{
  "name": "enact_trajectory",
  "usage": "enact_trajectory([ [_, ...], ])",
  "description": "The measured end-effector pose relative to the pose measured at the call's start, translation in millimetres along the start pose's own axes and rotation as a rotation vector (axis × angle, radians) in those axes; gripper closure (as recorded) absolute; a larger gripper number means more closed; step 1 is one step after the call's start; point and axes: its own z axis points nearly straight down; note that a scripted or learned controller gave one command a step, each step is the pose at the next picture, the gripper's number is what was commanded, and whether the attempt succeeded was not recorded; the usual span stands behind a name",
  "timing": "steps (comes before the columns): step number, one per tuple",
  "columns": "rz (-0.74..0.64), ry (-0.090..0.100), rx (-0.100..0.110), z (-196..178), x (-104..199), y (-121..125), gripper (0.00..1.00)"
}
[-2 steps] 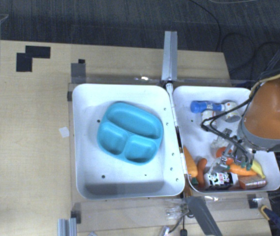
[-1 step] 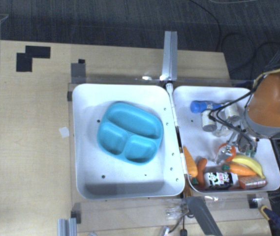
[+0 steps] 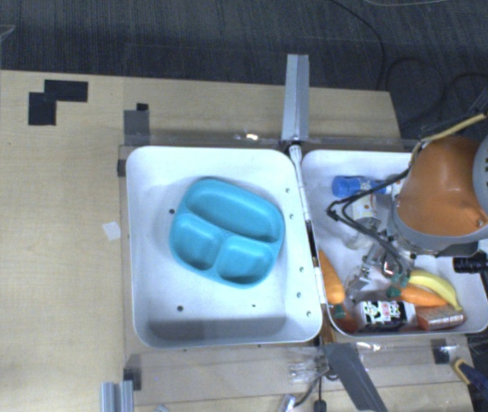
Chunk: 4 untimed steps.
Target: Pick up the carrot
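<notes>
While my arm (image 3: 449, 191) reaches in from the right over the right bin (image 3: 316, 166), my gripper (image 3: 379, 271) hangs low above the clutter at that bin's near side. Its state I cannot tell; the metal parts and cables there blur together.

I see a carrot (image 3: 330, 283) lying along the bin's left wall, near the front corner, its length running roughly front to back. It sits to the left of my gripper, close but apart, with nothing of mine touching it. Another orange piece (image 3: 423, 297) lies just right of my gripper, under a banana (image 3: 436, 285); it may be a second carrot, though I cannot be sure.

Along the front wall lie a dark bottle (image 3: 379, 314) and a brown packet (image 3: 441, 318). A blue item (image 3: 348, 185) rests near the far wall, partly hidden by my arm.

A blue tray (image 3: 225, 230) with compartments sits in the left bin (image 3: 153, 256).
</notes>
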Motion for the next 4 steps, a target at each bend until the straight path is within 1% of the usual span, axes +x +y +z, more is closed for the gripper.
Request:
enact_trajectory([
  [1, 0.000, -0.004, -0.003, -12.0, -1.9, 2.1, 1.00],
  [2, -0.249, 0.007, 0.000, 0.1, -18.3, 6.0, 1.00],
  [3, -0.380, -0.009, 0.001, -1.1, -1.9, 6.6, 1.00],
  [4, -0.897, 0.002, -0.003, 0.2, -33.8, 10.3, 1.00],
])
